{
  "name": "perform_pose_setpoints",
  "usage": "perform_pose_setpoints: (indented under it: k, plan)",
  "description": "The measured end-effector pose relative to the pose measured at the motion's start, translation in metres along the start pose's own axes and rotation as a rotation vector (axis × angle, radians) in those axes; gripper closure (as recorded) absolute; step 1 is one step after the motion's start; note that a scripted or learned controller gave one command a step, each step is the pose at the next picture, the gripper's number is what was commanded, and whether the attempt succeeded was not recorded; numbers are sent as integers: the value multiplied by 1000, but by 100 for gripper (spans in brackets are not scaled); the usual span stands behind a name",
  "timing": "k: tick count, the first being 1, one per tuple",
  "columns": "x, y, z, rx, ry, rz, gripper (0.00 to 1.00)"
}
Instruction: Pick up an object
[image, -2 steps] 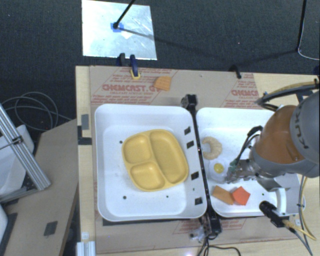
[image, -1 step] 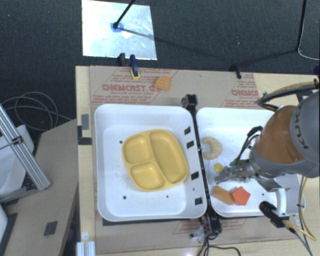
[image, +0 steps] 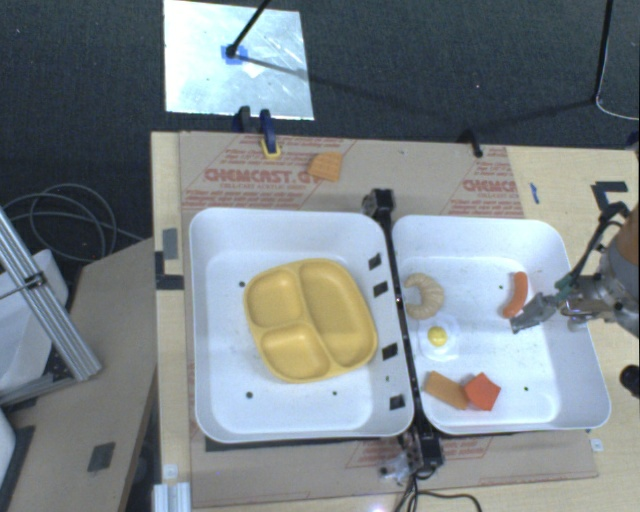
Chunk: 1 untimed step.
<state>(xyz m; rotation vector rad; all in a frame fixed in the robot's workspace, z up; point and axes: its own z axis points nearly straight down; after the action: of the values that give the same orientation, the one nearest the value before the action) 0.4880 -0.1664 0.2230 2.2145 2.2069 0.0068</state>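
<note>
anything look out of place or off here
One thing: a small tan piece lies on the cardboard behind the left bin, outside both bins. The other small items sit in the right bin, and the yellow divided plate lies flat in the left bin. Nothing looks spilled or damaged.

Our worktop (image: 170, 190) and its load

We see brown printed cardboard (image: 450, 185) covering it, two white bins side by side on that: left bin (image: 215, 330), right bin (image: 580, 390). A small tan piece (image: 325, 166) lies near the cardboard's far edge, beside a blue-and-yellow clamp (image: 267, 135).
</note>
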Motion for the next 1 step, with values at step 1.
perform_pose_setpoints:
  k: [1]
  plan:
    - [-45,1,-130,-3,-1,-4,0]
